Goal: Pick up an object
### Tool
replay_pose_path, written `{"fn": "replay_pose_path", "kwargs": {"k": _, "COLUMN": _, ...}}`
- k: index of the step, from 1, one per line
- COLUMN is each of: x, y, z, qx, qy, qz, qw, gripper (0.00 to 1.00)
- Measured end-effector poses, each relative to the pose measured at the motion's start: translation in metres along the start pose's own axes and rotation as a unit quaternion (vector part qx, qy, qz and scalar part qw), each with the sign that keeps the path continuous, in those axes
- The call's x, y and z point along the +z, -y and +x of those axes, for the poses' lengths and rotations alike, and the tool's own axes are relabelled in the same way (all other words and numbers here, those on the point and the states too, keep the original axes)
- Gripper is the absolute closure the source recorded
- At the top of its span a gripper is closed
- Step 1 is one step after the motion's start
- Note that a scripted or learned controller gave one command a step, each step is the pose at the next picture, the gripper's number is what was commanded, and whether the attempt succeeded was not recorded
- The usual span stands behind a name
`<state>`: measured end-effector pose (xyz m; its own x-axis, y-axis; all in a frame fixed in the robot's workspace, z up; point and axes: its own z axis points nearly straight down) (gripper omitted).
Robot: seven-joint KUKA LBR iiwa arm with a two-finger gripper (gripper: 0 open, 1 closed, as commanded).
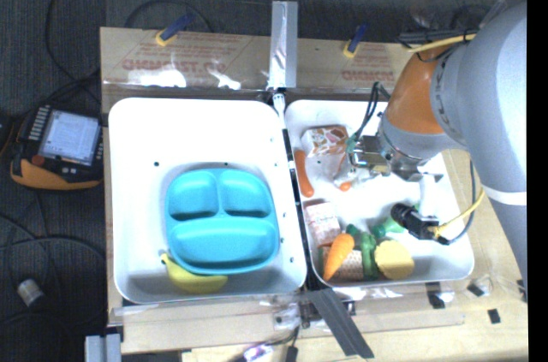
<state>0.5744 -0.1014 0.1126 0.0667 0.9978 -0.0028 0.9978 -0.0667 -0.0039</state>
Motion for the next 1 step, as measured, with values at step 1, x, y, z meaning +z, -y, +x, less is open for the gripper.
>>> {"fn": "replay_pose_path", "kwargs": {"k": 1, "x": -0.1174, "y": -0.0321, "z": 0.0219, "qx": 0.089, "qy": 0.001, "qz": -0.001, "qw": 0.9961, "gripper": 1.0}}
